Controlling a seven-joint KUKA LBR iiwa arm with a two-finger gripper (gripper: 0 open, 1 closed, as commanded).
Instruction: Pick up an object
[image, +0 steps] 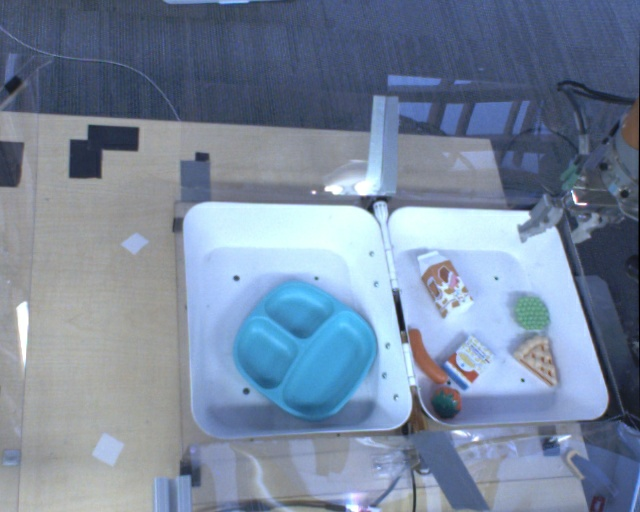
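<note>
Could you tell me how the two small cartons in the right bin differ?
The upper carton is orange-brown and white; the lower carton is white with yellow, blue and red. The upper one looks larger. The upper one lies near the bin's middle; the lower one lies beside the orange sausage. Both lie flat in the right bin.

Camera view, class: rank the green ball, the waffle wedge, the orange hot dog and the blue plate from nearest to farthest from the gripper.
From the gripper, at the right bin's far right corner:
1. Green ball, right side of the right bin.
2. Waffle wedge, just below the ball.
3. Orange hot dog, the right bin's left edge.
4. Blue plate, in the left bin.
</note>
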